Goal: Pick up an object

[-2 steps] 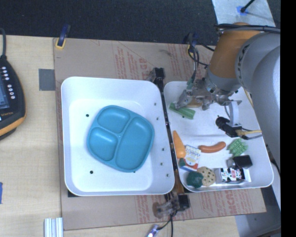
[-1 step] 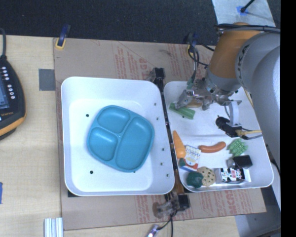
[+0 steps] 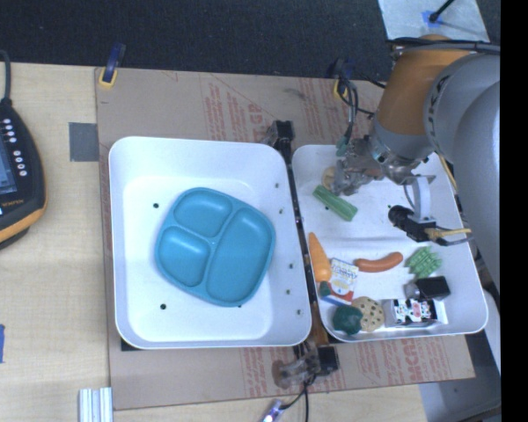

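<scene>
- The short green ridged plastic toy vegetable (image 3: 335, 204) looks like the likely pick. It lies flat on the floor of the shallow white bin nearer the arm (image 3: 374, 233), toward its far end and apart from the other toys
- It looks light, stiff and a little slick. I would take it across its narrow middle, square to its length, so it cannot roll or squirt out
- The tool (image 3: 348, 175) hangs just beside it on its far side; I cannot tell whether it is wide or narrow
- Closer to the camera lie an orange toy carrot (image 3: 318, 255), a reddish toy sausage (image 3: 378, 261) and a speckled toy cookie (image 3: 367, 312)
- The other white bin (image 3: 141, 183), alongside on the wooden tabletop (image 3: 53, 280), holds a blue divided plastic plate (image 3: 216, 244)
</scene>
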Controlling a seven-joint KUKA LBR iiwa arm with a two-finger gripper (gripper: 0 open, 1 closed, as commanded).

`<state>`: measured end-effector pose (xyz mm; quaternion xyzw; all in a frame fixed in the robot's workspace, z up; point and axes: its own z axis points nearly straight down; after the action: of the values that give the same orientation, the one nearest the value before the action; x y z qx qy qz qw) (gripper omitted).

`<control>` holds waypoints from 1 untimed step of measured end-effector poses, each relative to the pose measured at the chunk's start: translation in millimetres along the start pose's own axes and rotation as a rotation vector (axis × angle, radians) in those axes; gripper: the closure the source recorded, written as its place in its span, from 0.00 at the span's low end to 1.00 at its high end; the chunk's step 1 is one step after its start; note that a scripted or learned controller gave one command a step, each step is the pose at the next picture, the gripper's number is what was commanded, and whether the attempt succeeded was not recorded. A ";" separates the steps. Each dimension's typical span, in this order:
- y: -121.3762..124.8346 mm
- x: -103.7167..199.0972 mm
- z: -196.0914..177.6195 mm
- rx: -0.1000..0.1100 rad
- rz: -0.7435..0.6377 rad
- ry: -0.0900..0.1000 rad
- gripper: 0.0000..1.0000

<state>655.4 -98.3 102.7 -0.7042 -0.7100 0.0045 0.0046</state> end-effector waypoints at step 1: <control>-0.1 0.0 0.1 0.000 0.000 0.000 0.00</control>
<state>655.3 -98.3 102.6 -0.7042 -0.7100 0.0045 0.0047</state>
